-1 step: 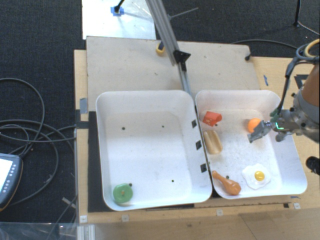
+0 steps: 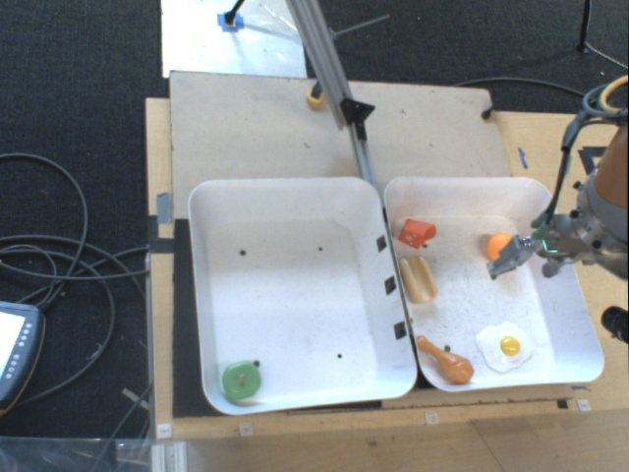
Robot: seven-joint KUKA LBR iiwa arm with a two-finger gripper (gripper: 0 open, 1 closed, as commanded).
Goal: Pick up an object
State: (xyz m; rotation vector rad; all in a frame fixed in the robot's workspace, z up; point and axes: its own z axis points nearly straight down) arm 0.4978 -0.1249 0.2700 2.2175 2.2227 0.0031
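Approach step: gripper (image 2: 509, 258) beside orange ball (image 2: 498, 244), finger state unclear. Next: centre over ball, descend.

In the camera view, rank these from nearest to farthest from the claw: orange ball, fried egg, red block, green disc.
From the claw:
1. Orange ball, right bin, beside the claw.
2. Fried egg, right bin, near corner.
3. Red block, right bin, by the divider.
4. Green disc, left bin, near-left corner.

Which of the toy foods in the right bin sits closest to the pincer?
The small orange ball, right beside the pincer near the bin's right wall. The red block, hot dog, carrot and fried egg lie farther off.
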